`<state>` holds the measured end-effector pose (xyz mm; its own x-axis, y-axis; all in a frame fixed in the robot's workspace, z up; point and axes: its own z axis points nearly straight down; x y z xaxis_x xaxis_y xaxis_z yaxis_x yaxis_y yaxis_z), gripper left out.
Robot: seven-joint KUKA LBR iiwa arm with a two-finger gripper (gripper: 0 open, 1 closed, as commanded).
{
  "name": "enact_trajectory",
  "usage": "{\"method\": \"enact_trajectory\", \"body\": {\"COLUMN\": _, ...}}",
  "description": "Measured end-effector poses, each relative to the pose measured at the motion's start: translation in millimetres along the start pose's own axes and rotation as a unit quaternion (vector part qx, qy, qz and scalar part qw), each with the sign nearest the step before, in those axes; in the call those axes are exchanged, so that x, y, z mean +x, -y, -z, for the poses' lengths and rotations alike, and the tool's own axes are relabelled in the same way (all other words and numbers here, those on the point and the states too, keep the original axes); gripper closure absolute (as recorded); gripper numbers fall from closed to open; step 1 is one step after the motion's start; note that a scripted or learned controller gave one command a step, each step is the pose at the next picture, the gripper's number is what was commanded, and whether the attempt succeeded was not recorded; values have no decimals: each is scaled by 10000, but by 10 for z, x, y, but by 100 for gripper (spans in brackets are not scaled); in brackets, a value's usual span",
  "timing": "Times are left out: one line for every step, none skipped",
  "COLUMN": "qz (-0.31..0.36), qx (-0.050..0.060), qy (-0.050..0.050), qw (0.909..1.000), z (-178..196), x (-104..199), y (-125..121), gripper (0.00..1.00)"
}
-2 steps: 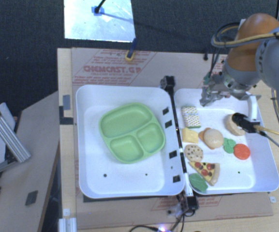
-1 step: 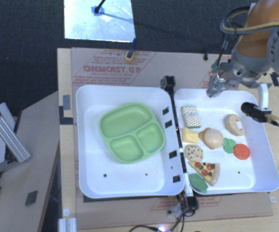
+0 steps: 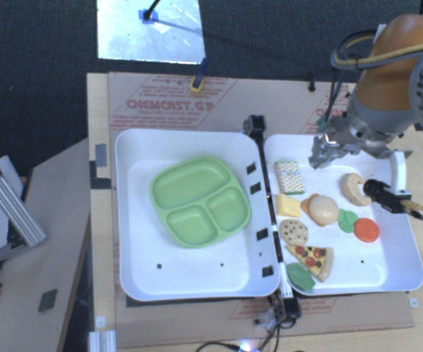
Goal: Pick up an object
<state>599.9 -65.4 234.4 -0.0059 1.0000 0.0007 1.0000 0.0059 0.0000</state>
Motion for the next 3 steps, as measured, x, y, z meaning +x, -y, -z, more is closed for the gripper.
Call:
{"method": "enact_trajectory", "body": {"qz": 1, "qx": 10, "qy": -1, "qw": 10000, "z": 28, "x": 190, "y": 416, "gripper": 100}}
{"method": "enact_trajectory", "body": {"qz": -14, "qx": 14, "qy": -2, "qw": 10000, "z": -213, "x": 385, "y": 774, "gripper": 100}}
{"method": "enact_trajectory", "body": {"qz": -9, "qx": -19, "qy": 3, "qw": 10000, "z": -4, "x": 391, "y": 818, "gripper": 100}}
